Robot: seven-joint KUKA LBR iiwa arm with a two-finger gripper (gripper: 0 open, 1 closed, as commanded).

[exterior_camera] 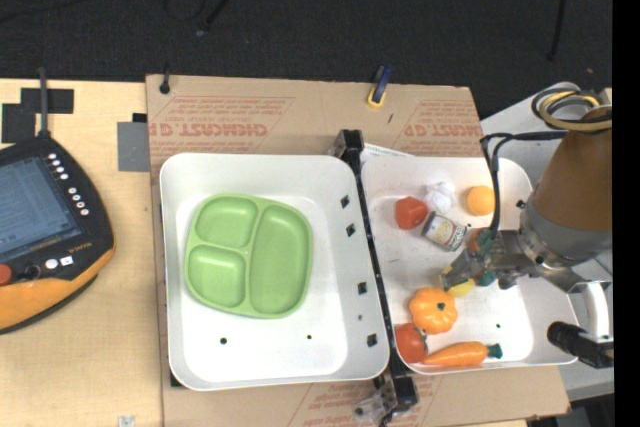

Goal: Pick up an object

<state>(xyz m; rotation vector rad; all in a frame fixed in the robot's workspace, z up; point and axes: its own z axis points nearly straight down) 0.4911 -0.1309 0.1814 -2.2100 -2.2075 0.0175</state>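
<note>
Gripper (pixel 470 273) is hovering low in the right bin (pixel 520 340), just above the toy pumpkin (pixel 433 309); finger state cannot be determined. Recommend centring over the pumpkin before descending.

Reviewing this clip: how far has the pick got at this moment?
Done: the arm has reached into the right white bin, gripper low among the items. In hand: nothing visibly between its fingers. Left: grasping and lifting something, perhaps the small orange pumpkin or the glass jar beside it.
</note>
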